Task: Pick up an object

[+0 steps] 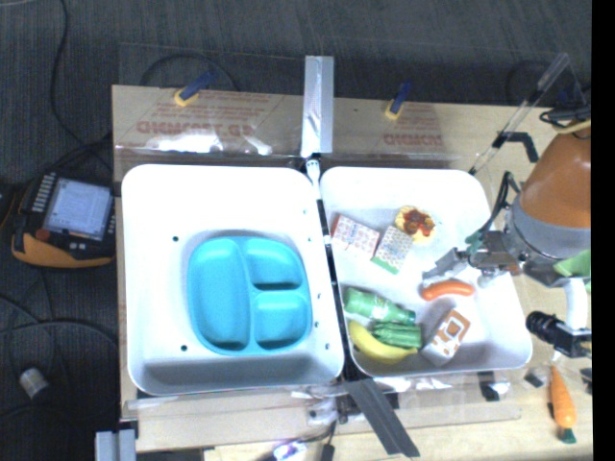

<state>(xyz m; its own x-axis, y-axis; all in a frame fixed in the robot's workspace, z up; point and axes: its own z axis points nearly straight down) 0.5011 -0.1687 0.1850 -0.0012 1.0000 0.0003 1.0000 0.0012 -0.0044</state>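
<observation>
The right bin holds several small things. An orange carrot-shaped piece lies near its right wall. Two patterned packets and a round red-and-yellow toy lie farther back. A green bottle, a green bundle, a yellow banana and a small white-and-orange carton sit at the front. My gripper hangs just above the carrot piece, reaching in from the right. Its fingers are spread and open with nothing between them.
The left bin holds a blue divided tray. A metal divider stands behind the seam between the bins. A second orange carrot lies outside the bins at the front right, beside a black fitting.
</observation>
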